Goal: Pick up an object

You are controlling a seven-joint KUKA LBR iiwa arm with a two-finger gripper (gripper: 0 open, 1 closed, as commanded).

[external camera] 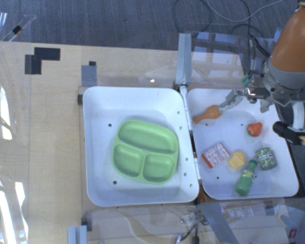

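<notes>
Drumstick [207,113], orange-brown toy piece, looks like the target: lies near far-left corner of right bin [291,186], just beside the divider edge, thin end pointing toward the arm. Left to right: left bin [94,136] carries a green divided plate [145,150] at its middle, not relevant. Right bin also has a red-white packet [216,155], yellow piece [237,160], green bottle [245,177] near the front edge, green can [265,158], small red-orange item [254,129] toward the right edge. Gripper [233,100] hangs at the bin's far edge, tips just beside the drumstick's thin end, nothing between them; fingers look narrow, barely parted. My read: step is the approach. To do it well, open wider, center over the thicker body rather than the tip, straddle it across its short axis, descend straight, keep off the bin's left wall. Risk: nudging it into the corner.
</notes>
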